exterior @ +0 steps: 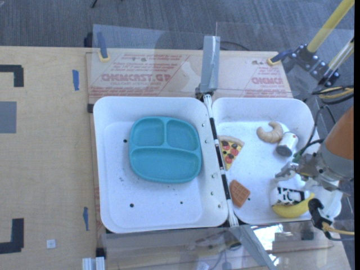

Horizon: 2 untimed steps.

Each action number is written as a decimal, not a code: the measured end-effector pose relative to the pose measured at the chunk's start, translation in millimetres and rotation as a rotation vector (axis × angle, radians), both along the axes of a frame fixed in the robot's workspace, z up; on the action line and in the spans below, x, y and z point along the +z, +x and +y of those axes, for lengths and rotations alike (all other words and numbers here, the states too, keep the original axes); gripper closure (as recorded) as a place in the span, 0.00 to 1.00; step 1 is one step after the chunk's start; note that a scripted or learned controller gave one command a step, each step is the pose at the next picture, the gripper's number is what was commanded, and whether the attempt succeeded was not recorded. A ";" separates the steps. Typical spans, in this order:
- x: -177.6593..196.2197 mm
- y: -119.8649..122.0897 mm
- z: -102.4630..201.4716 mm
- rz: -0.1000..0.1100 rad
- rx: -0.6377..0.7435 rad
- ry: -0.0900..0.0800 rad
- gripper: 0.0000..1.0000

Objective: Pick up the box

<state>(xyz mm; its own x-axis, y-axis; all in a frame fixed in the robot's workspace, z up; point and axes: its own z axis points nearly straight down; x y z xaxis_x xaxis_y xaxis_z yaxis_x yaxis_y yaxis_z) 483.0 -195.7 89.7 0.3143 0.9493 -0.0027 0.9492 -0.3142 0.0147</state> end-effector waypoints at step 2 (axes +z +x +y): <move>0.6 86.3 85.5 0.000 0.023 0.002 0.00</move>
